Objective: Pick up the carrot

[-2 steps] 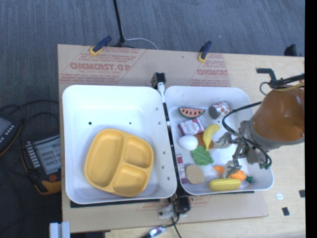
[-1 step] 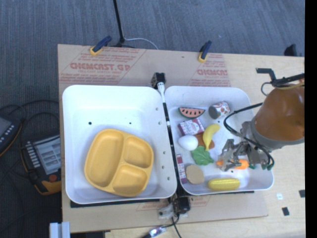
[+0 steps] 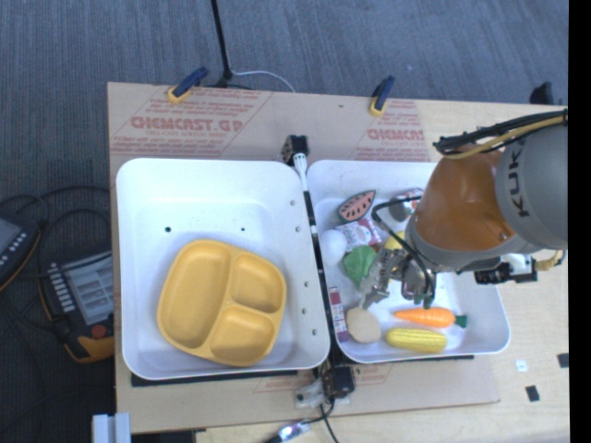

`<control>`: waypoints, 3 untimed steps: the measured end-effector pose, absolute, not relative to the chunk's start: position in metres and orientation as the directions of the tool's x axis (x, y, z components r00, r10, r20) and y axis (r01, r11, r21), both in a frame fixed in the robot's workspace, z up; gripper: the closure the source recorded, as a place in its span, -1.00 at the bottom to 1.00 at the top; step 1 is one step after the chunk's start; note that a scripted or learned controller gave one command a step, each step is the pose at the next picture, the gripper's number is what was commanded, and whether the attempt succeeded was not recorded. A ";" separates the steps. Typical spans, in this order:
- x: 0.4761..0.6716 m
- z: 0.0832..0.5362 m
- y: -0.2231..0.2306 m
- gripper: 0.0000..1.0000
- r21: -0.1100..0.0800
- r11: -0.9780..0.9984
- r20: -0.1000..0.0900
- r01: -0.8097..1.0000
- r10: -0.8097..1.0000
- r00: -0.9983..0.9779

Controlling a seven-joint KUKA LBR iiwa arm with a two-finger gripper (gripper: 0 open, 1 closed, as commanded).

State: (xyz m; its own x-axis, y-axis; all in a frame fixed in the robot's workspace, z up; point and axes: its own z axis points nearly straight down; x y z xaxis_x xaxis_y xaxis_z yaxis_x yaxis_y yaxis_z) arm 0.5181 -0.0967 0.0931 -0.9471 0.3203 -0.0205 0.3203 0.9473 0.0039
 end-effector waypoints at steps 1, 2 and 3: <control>0.506 0.094 -0.145 1.00 0.000 0.994 -0.019 0.111 0.111 -0.994; 0.506 0.093 -0.145 -1.00 0.000 0.994 -0.020 0.111 0.111 -0.994; 0.493 0.092 -0.213 -1.00 -0.008 1.000 -0.030 0.016 0.015 -0.999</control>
